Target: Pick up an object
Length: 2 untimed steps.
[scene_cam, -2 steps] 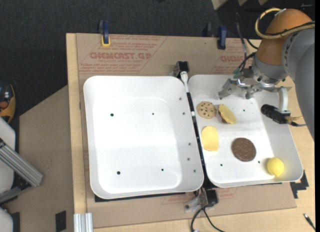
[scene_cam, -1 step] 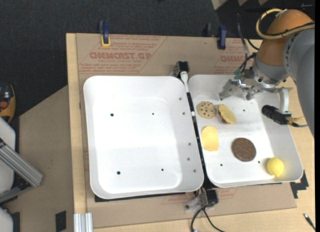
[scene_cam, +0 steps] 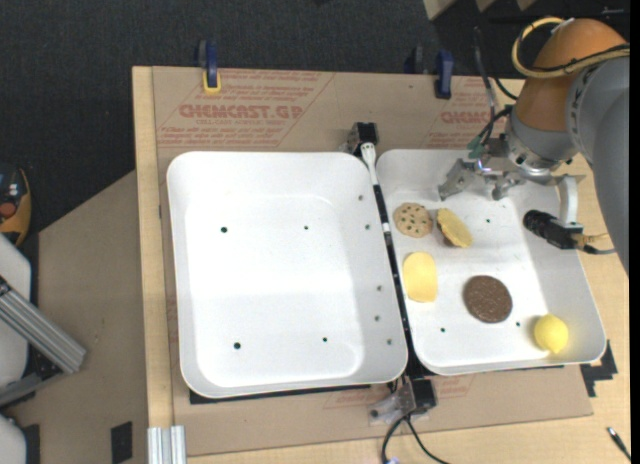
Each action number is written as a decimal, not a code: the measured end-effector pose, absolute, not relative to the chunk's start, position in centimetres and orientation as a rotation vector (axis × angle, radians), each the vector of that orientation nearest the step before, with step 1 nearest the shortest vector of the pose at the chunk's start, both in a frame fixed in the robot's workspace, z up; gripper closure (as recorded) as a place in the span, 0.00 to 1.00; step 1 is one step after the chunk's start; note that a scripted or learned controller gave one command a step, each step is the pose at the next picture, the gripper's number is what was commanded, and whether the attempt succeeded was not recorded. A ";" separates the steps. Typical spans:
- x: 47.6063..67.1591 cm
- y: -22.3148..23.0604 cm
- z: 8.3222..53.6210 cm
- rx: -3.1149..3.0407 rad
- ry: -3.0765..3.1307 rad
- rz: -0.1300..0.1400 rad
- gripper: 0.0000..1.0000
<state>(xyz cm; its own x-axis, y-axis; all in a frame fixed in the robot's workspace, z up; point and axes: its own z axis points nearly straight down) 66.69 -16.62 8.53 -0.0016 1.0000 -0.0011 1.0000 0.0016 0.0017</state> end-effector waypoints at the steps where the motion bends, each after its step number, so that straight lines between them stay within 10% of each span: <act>1: 66.7 -16.6 8.5 2.218 2.222 0.001 0.00; 2: 66.9 -12.3 28.5 2.205 2.216 0.018 0.00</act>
<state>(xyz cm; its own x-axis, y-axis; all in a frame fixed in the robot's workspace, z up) 66.93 -12.34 28.47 -0.0050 1.0000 -0.0028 0.9998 0.0051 0.0191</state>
